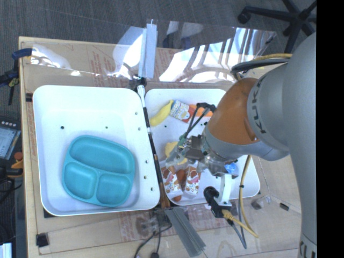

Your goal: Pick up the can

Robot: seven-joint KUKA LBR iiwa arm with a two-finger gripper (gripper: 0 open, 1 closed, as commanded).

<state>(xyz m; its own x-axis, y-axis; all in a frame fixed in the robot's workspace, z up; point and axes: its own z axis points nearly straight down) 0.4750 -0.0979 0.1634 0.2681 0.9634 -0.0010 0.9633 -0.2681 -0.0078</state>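
Dark carpet and a chair base lay beyond the bench, which carried two white bins. I saw a teal tray in the left bin. Over the right bin the arm blocked most of my view. Around it lay a banana, a small packet and cartons at the near edge. I could not pick out the can, nor tell the gripper state.
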